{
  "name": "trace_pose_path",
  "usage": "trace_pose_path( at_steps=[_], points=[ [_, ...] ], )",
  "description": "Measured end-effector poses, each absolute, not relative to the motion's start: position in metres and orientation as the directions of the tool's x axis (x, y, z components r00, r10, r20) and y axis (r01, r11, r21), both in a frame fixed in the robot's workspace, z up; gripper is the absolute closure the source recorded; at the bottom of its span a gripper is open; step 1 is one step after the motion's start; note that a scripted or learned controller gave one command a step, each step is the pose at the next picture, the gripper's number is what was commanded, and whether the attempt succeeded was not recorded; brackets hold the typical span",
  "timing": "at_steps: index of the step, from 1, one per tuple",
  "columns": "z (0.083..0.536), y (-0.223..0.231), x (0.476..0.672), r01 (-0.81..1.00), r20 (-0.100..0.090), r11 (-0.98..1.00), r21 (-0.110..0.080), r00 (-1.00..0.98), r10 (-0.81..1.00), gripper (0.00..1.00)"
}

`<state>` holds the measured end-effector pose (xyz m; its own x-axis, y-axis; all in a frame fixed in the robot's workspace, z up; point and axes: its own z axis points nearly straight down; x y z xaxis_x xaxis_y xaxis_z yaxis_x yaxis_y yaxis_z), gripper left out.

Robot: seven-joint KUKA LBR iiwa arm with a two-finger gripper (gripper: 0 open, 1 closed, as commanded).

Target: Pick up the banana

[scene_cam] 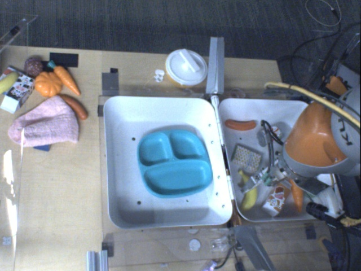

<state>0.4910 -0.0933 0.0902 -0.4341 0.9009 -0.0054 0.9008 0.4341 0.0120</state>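
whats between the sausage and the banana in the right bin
In the camera view, a grey patterned card lies on the bin floor between the sausage near the far wall and the banana near the front.

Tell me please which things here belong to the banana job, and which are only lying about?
For the job: banana, gripper, right bin.

Lying about: blue tray, left bin, sausage, carrot, white lid, pink cloth, toy pumpkin.
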Motion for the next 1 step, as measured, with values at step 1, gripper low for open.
trace_pose_path(
  at_steps=[1],
  points=[
    [0.1024, -0.0943, 0.4947, 0.901, -0.015, 0.433, 0.022, -0.433, 0.901, 1.00]
  ],
)
